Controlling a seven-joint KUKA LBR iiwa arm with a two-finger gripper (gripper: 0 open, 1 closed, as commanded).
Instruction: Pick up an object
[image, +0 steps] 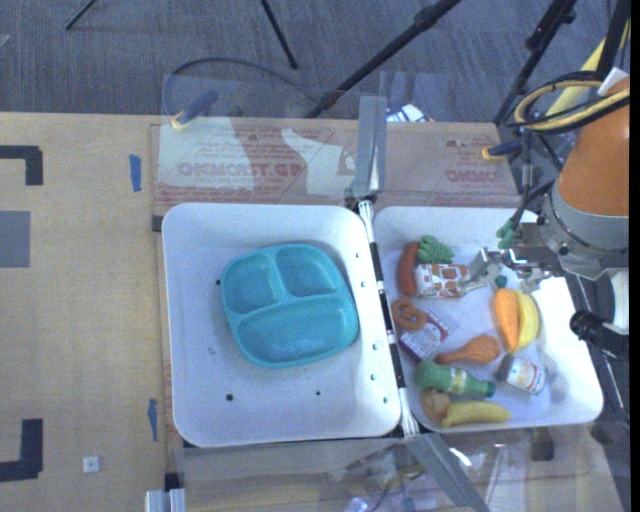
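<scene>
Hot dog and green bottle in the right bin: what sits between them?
In the camera view, a pretzel and a small red-and-white packet lie between the hot dog above and the green bottle below, along the right bin's left side.

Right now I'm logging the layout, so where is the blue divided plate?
The blue divided plate lies in the middle of the left bin in the camera view, across the divider from the toy food in the right bin.
</scene>
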